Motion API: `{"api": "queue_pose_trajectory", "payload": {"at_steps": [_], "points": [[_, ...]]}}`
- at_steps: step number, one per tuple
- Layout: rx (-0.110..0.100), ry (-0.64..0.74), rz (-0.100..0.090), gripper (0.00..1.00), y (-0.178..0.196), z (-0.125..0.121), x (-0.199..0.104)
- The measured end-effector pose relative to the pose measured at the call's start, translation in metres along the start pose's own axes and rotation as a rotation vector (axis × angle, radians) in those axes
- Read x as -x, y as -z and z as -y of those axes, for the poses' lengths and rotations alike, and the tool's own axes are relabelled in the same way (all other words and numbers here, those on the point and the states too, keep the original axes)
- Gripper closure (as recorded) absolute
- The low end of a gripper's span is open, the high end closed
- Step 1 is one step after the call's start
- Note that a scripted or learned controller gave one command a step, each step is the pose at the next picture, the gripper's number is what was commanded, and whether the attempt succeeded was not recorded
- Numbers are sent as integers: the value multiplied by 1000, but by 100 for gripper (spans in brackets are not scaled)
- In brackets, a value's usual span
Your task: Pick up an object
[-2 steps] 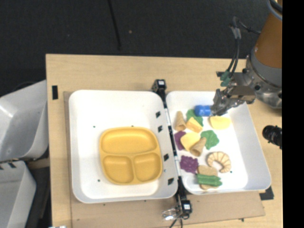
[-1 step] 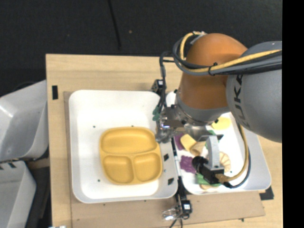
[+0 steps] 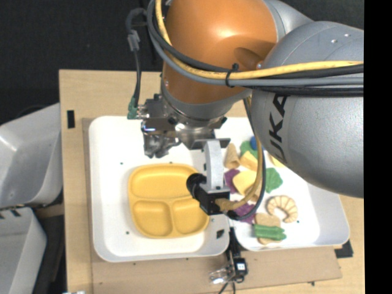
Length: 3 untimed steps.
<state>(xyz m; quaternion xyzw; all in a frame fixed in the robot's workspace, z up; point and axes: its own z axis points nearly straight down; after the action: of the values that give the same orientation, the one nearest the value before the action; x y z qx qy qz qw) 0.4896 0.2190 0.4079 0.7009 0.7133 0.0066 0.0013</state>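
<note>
My gripper hangs under the big orange wrist band, over the far part of the left bin. It sits just beyond the far rim of a yellow divided plate that lies flat in that bin. Nothing shows between the gripper and the bin floor. In the right bin lies a heap of toy food: a tan croissant, a green piece, a purple piece, a yellow piece, a beige cone and another green piece. The arm hides the far part of that bin.
The bins meet at a rim near the middle front. Bare white floor lies left of the plate. The wooden bench frames both bins, with a white object off to the left.
</note>
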Motion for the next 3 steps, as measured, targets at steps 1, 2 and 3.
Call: {"api": "queue_pose_trajectory", "payload": {"at_steps": [1, 2, 3], "points": [[8, -12, 0, 100, 152, -31, 1], [-10, -10, 8, 0, 143, -30, 1], [-25, -17, 14, 0, -6, -24, -2]]}}
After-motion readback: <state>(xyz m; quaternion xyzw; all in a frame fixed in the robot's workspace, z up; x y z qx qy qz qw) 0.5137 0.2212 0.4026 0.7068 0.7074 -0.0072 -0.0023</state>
